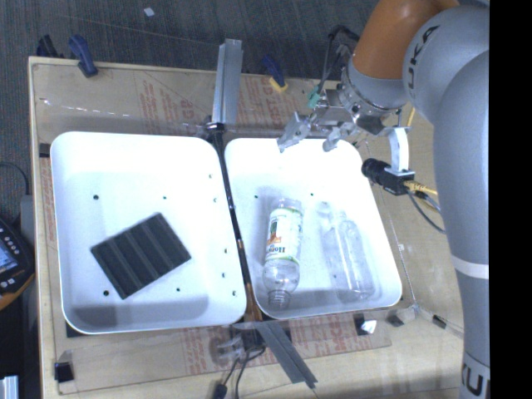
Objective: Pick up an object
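The right bin [378,223] holds two clear plastic bottles lying side by side. The bottle with a green and white label [283,241] lies in the middle, cap toward the front. A plain clear bottle [349,252] lies to its right. My gripper [312,136] hangs above the back edge of the right bin, open, its two fingers spread with nothing between them. It is well above and behind both bottles. A dark ribbed slab [140,253] lies flat in the left bin [75,160].
A metal divider bar [226,81] stands up behind the gap between the bins. Blue clamps [81,55] grip the back edge of the wooden bench. A black connector with a yellow cable [386,175] sticks out beside the right bin's back right corner.
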Controlling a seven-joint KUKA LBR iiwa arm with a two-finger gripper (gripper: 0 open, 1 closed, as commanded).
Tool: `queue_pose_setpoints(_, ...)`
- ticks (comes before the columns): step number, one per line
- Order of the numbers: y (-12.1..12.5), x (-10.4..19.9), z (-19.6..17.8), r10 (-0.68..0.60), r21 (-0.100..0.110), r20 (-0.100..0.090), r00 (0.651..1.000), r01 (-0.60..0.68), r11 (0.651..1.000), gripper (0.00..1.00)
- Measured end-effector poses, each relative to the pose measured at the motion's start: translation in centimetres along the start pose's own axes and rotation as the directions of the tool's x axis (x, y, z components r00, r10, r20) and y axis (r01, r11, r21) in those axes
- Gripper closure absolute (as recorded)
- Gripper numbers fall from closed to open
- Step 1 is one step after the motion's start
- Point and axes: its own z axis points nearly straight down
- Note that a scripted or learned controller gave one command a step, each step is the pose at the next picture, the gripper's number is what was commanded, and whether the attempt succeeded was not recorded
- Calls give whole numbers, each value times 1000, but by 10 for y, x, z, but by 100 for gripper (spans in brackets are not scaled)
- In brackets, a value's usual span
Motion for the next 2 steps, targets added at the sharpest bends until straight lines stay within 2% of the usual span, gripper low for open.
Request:
queue_pose_setpoints(1, -57, -8, 119, 46, 0, 0, 999, -46, 999, 0)
queue_pose_setpoints(2, -6, -7, 105, 305, -5, -1, 952, -305, 952, 0)
